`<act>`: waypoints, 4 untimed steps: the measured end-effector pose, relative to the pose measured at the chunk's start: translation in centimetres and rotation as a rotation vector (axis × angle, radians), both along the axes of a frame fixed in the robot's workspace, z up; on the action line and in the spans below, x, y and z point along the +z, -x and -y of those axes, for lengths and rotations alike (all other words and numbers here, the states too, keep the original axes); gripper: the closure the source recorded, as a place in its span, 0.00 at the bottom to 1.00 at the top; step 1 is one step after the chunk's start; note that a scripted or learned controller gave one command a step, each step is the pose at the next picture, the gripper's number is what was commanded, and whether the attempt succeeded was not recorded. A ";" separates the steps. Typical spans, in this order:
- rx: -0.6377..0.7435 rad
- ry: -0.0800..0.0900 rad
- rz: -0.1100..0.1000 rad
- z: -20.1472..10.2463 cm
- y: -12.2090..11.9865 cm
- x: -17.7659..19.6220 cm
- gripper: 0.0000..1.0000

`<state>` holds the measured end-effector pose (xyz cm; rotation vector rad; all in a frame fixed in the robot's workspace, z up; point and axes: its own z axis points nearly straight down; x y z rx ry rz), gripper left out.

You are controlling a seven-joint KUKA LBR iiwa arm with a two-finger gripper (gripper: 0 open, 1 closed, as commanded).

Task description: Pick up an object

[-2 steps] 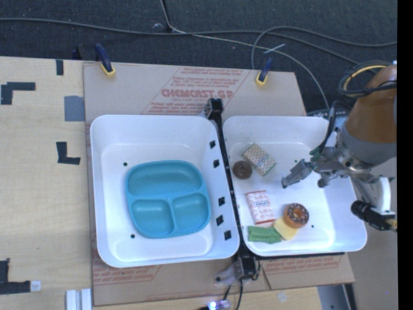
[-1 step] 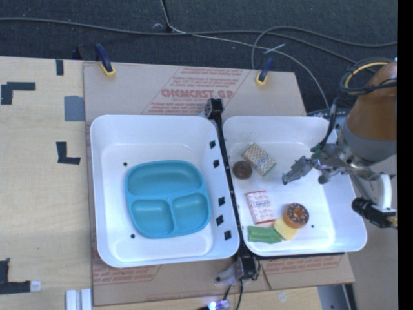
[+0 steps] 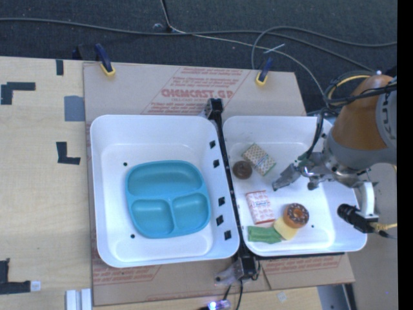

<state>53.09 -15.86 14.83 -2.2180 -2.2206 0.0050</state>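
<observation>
The right bin [image 3: 316, 131] holds several small objects. A patterned green-and-white block [image 3: 257, 158] lies beside a brown round piece [image 3: 242, 169]. Nearer the front are a red-and-white packet [image 3: 259, 206], a sprinkled donut [image 3: 296, 215] resting on a yellow piece [image 3: 284, 229], and a green strip [image 3: 263, 235]. My gripper [image 3: 297, 182] hangs over the middle of this bin, just above the donut and right of the patterned block. It is open, with nothing between its fingers [image 3: 282, 180].
A blue divided plate [image 3: 168, 196] lies in the left bin [image 3: 106, 173]. A black divider [image 3: 222, 173] runs between the bins. The grey arm with its orange band [image 3: 361, 124] crosses the right bin's right wall. Cables trail behind the bench.
</observation>
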 end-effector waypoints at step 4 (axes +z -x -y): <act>0.001 0.000 0.007 -0.6 -0.4 -0.4 1.00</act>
